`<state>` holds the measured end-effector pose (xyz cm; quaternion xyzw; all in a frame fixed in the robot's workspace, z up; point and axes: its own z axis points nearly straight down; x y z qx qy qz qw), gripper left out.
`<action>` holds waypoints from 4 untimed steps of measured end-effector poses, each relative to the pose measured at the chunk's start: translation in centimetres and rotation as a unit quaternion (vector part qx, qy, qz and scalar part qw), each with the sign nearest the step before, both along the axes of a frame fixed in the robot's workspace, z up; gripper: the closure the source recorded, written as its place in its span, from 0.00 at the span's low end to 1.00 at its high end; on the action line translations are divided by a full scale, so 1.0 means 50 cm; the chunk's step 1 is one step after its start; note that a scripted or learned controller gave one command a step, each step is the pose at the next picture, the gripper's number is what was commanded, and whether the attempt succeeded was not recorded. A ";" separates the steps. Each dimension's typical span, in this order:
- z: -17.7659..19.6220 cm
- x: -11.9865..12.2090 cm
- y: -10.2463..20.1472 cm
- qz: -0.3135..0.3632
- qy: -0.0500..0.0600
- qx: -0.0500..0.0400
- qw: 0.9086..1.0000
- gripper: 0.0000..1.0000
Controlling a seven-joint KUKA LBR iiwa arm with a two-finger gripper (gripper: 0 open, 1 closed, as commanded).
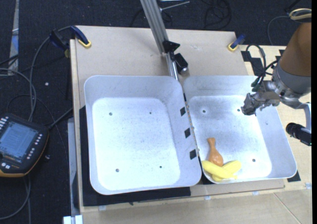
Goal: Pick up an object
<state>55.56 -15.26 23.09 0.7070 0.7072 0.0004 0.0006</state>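
Note:
An orange toy drumstick (214, 154) lies near the front left of the right bin (277, 134). Just in front of it, touching it, is a yellow banana (222, 169) against the bin's front wall. My gripper (249, 108) hangs over the right bin's back right part, well behind and to the right of both toys, and I see nothing held in it. The arm, with its orange band (299, 52), comes in from the right edge.
The left bin (99, 94) sits beside the right one, joined by a black-clipped seam (188, 131). A slanted metal pole (156, 17) rises behind the bins. A black fixture (299, 133) sticks out at the right bin's right rim. A handheld pendant (17, 143) lies off the bench at left.

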 end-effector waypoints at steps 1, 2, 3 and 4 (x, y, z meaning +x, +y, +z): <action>0.010 0.034 0.117 0.002 0.001 0.001 1.000 1.00; 0.028 0.046 0.218 0.002 0.001 0.001 1.000 1.00; 0.042 0.070 0.322 0.002 0.001 0.001 1.000 1.00; 0.046 0.088 0.429 0.002 0.001 0.001 1.000 1.00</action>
